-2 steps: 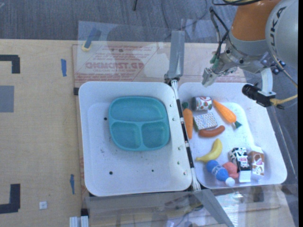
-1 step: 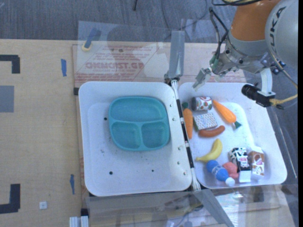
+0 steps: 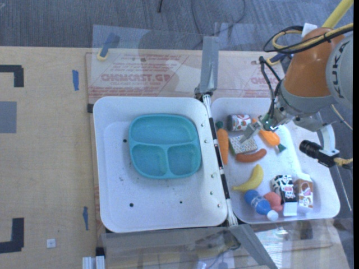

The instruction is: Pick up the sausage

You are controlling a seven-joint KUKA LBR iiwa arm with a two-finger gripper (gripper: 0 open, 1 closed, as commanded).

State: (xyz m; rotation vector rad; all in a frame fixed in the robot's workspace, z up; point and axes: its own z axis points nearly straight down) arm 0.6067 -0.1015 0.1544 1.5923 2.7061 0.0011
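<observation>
Although the pincer [image 3: 251,132] hangs low over the right bin [image 3: 331,203], its opening cannot be judged and nothing is seen held in it. The sausage [image 3: 250,156], the landmark here, lies flat in that bin, just below the pincer tip. Risks noted: a patterned block [image 3: 243,144] touches the sausage's upper side, directly under the tip, and could be seized instead. A carrot [image 3: 223,144] stands just left of the sausage and a banana [image 3: 251,179] just below it; a descent off-line may nudge either. The rounded sausage may roll from a shallow grip.
</observation>
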